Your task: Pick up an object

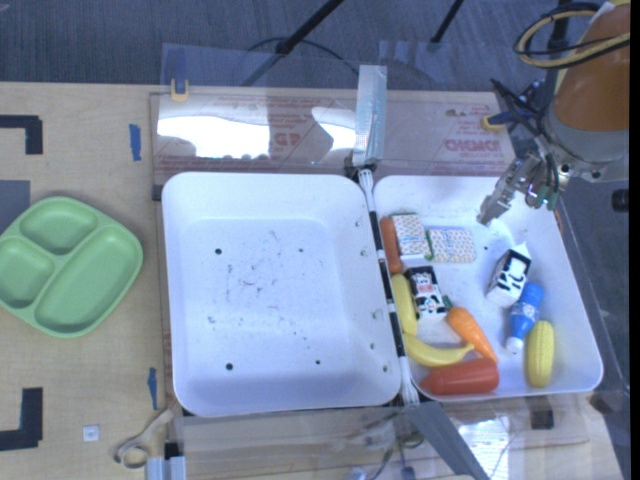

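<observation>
Two white bins (270, 208) are sitting on our surface (80, 138); our hand (497, 208) is hanging over toys, maybe open, we cannot tell.

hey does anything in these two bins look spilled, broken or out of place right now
Nothing looks spilled or broken. The toys are all crowded into the right bin, lying loosely at mixed angles: banana, carrot, corn, blue bottle. The end effector hangs over that bin's back part, holding nothing I can see.
</observation>
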Motion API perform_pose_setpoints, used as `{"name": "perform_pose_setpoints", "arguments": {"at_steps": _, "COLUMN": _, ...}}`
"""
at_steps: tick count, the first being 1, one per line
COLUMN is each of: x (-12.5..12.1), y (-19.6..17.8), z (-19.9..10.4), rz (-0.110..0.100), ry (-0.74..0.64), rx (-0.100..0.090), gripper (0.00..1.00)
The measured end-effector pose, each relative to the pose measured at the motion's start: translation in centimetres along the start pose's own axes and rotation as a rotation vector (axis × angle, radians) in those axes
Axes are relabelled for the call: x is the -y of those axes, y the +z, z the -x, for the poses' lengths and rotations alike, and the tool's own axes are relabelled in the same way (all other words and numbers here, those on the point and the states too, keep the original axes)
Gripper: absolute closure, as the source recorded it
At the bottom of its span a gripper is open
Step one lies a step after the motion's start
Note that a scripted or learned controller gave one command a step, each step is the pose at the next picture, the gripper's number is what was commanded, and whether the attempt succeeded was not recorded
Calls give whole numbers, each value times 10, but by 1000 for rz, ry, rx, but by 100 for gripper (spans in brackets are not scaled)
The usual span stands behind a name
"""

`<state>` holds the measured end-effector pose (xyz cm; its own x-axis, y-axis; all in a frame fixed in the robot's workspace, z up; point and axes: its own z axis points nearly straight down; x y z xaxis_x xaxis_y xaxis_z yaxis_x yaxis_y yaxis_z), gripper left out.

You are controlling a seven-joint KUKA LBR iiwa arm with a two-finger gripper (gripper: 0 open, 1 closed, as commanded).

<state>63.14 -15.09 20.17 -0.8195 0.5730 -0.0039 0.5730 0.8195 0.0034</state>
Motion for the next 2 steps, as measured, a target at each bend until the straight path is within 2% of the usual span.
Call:
{"name": "perform_pose_setpoints", "arguments": {"at_steps": 1, "x": 12, "y": -12, "z": 5, "rz": -1, "ry": 146, "rx": 1, "gripper": 100}}
{"name": "perform_pose_setpoints", "arguments": {"at_steps": 2, "x": 12, "y": -12, "z": 4, "rz": -1, "ry": 146, "rx": 1, "gripper": 0}}
